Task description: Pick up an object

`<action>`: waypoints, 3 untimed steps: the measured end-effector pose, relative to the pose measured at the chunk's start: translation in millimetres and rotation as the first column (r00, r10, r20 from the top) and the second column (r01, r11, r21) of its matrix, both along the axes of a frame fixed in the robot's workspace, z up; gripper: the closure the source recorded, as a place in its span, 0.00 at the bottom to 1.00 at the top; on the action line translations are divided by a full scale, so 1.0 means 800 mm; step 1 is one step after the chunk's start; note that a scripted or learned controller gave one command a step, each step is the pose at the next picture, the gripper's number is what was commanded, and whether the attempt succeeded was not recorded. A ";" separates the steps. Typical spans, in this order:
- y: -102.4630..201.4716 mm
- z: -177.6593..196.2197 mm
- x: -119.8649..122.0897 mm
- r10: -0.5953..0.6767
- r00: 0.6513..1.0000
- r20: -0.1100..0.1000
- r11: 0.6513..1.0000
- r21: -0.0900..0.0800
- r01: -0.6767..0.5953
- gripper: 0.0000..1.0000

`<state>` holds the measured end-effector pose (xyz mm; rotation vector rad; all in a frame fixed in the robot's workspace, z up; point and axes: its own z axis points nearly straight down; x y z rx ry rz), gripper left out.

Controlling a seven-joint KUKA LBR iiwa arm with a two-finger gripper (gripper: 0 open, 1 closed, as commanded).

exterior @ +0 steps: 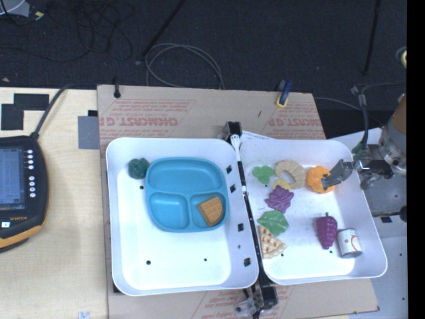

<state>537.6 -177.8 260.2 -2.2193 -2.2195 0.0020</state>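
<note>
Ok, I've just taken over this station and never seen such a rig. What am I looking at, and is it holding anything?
One camera looks down at a slant on a bench with two white bins. The grey arm enters from the right; its gripper sits by an orange toy in the right bin, too blurred to say if it holds it. That bin also holds toy food: purple grapes, green leaves, a pizza slice, a small can. The left bin holds a blue tray with a waffle piece.
</note>
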 end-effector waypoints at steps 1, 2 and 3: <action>-0.045 -0.153 -0.023 -0.002 1.000 -0.010 1.000 0.002 0.002 0.00; -0.022 -0.219 -0.041 -0.003 1.000 0.000 1.000 0.000 0.003 0.00; -0.027 -0.202 -0.040 -0.010 1.000 0.002 1.000 -0.001 0.010 1.00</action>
